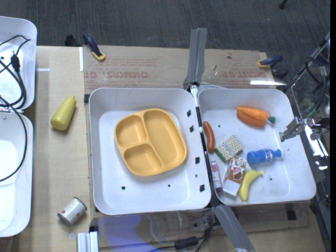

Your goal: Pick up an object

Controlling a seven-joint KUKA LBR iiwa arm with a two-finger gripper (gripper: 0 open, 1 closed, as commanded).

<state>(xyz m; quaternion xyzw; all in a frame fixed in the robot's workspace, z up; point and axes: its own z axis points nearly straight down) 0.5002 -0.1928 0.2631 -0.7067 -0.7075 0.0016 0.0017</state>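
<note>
Since my gripper [290,132] sits at right edge of right bin [278,190], finger state hard to tell, probably holding nothing. Nearest target: blue bottle [264,156], lower right of frame. Drop straight, straddle its narrow width, avoid banana [248,182].

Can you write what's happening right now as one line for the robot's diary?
gripper: over right bin, right edge, holding nothing | nearest: bottle, carrot | left bin: yellow plate | pick: not yet done
</note>
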